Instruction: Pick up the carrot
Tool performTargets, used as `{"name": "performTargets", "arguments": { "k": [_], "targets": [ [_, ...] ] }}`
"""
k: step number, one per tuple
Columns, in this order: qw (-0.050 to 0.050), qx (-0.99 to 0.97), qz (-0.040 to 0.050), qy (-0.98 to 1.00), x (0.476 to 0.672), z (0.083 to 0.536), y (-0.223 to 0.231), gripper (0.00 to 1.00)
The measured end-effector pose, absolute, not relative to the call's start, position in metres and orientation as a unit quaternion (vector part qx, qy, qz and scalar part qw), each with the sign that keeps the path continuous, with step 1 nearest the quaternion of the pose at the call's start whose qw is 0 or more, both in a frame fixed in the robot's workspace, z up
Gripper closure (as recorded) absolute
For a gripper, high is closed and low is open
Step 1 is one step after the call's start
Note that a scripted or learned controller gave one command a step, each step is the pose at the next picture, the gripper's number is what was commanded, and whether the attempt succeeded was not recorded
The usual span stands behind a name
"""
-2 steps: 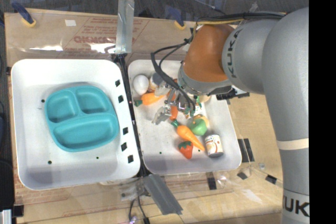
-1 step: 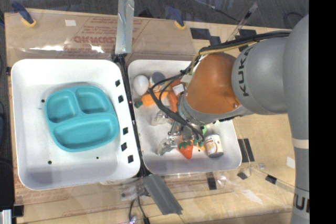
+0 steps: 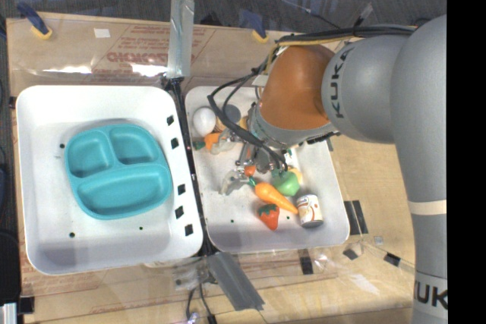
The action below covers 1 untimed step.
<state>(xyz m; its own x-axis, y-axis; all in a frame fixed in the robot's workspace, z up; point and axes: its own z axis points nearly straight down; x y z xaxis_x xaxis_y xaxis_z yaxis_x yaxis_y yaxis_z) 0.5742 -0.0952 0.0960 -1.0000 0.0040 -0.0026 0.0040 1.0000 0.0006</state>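
The orange carrot (image 3: 275,197) lies in the right bin (image 3: 228,228), pointing down to the right, between a green vegetable (image 3: 287,182) and a strawberry (image 3: 269,217). My gripper (image 3: 254,165) reaches down into this bin just above and left of the carrot's thick end. Its metal fingers (image 3: 244,163) stand close to the carrot, and nothing is seen held between them. The grey arm with its orange band covers the bin's upper right part.
A small can (image 3: 309,210) stands right of the carrot. A white egg (image 3: 203,120) and an orange item (image 3: 212,139) lie at the bin's upper left. The left bin (image 3: 45,163) holds a teal divided plate (image 3: 118,169).
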Motion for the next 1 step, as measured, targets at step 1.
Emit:
{"name": "performTargets", "arguments": {
  "k": [1],
  "targets": [
    [0.002, 0.000, 0.0001, 1.000, 0.5750, 0.1064, -0.0943, 1.00]
  ]
}}
